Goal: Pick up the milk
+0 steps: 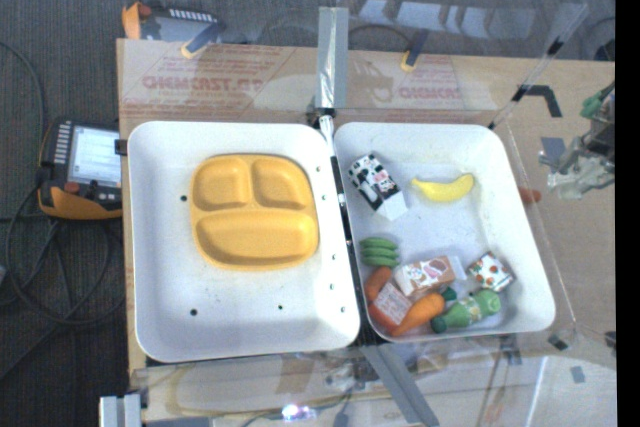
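Milk carton (pixel 375 182) sits in the right bin (pixel 500 147), far-left corner area, just beside the divider with the left bin (pixel 160 215). Pincer (pixel 578 165) hangs at the right edge of the scene, outside the right bin's rim, so the milk lies well to its left, across the whole bin. Can't tell how far the pincer is open; nothing visibly in it. Carton lies tipped on its side, long axis running diagonally from far-left to near-right. It's white with black cow patches, small, boxy. Banana (pixel 444 186) is its nearest neighbour, to the right, apart from it. Approach looks clear from above.
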You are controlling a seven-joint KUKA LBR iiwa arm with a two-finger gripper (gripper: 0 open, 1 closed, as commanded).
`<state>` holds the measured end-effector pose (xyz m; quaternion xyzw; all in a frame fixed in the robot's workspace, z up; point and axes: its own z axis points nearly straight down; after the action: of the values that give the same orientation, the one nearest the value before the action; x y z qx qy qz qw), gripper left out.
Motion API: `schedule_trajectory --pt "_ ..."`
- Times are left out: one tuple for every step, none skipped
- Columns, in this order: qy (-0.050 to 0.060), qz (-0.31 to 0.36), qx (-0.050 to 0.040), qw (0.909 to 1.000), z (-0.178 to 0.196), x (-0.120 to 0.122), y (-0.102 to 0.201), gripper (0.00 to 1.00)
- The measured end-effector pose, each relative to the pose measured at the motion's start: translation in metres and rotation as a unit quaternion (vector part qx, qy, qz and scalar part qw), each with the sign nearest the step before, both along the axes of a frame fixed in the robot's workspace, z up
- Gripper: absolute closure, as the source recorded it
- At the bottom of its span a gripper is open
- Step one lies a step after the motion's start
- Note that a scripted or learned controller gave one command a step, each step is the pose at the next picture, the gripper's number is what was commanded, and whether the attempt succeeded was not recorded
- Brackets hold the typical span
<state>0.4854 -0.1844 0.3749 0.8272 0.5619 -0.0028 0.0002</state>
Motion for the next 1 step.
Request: schedule_trajectory --pt "0.0 0.056 0.0 0.9984 0.0583 0.0004 -0.0338 1.0"
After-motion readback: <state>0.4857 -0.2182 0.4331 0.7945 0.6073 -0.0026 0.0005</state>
